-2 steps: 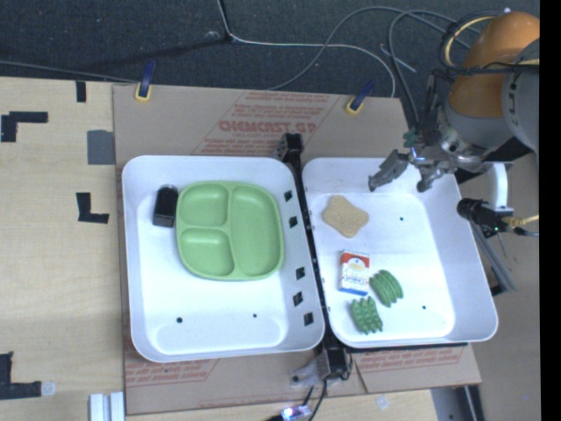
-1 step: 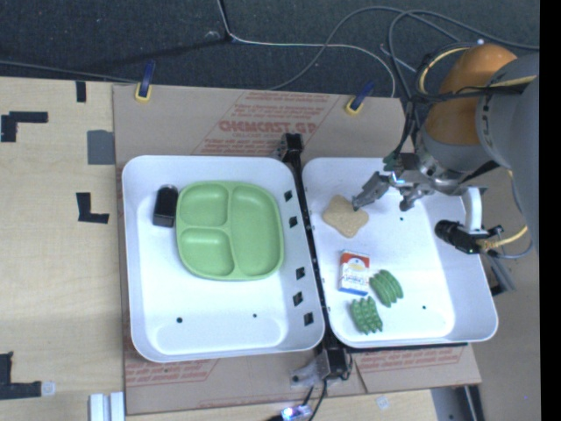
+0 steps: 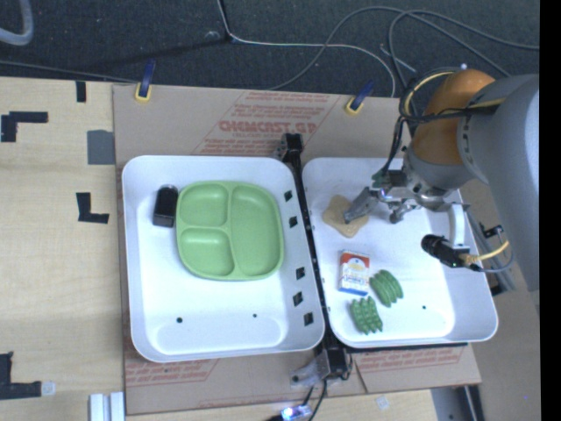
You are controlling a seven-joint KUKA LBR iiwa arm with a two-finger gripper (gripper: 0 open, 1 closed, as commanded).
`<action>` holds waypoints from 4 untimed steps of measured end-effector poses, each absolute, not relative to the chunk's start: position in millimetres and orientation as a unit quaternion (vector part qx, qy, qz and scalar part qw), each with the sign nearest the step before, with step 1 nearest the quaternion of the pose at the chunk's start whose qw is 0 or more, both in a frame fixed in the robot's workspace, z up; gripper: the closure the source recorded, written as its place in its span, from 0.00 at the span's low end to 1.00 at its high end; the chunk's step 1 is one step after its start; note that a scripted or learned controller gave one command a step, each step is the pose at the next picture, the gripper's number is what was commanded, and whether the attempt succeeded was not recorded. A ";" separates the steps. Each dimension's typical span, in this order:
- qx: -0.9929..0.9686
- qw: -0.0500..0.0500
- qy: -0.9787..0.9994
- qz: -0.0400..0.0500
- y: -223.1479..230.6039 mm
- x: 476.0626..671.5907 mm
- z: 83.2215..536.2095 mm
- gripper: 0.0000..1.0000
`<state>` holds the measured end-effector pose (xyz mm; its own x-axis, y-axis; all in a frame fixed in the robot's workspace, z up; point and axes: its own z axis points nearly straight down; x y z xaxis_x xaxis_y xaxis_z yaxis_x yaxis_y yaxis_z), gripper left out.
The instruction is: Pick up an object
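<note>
The tan sponge-like piece [image 3: 344, 217] is seen in the right bin [image 3: 429, 323], close to that bin's left wall and in its far half. The claw [image 3: 372, 202] is placed just beside it, on the side toward the bin's middle, with a dark finger [image 3: 358, 209] reaching down to the piece's edge; whether the finger is touching it cannot be told. The fingers are seen spread apart, and nothing is held between them. The grey arm [image 3: 491, 147], with its orange band [image 3: 456, 95], is brought in over the right bin's far right corner.

Nearer the front edge of the same bin, a small white and red carton [image 3: 354, 273] is laid flat, a little left of the bin's middle. A green ridged item [image 3: 387, 287] lies just beside the carton, on its right, and a second green item [image 3: 366, 316] lies near both, toward the front wall.

In the left bin [image 3: 219, 340], a pale green divided plate [image 3: 230, 230] is set in the middle, toward the far half. A small black block [image 3: 165, 206] rests against the plate's left rim, near the bin's far left corner. Both bins are carried on a brown cardboard sheet [image 3: 263, 121] spread over the surface [image 3: 53, 261].
</note>
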<state>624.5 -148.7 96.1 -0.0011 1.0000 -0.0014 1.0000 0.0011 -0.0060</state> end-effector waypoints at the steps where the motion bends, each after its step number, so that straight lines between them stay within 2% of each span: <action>1: -0.707 -0.001 -0.708 0.001 -149.1 625.1 86.5 0.00; 2: -0.706 -0.002 -0.708 -0.002 -147.2 627.5 99.0 1.00; 3: -0.707 0.000 -0.708 0.000 -137.2 623.5 148.7 1.00; 4: -0.706 -0.001 -0.708 -0.001 -130.4 632.7 200.0 1.00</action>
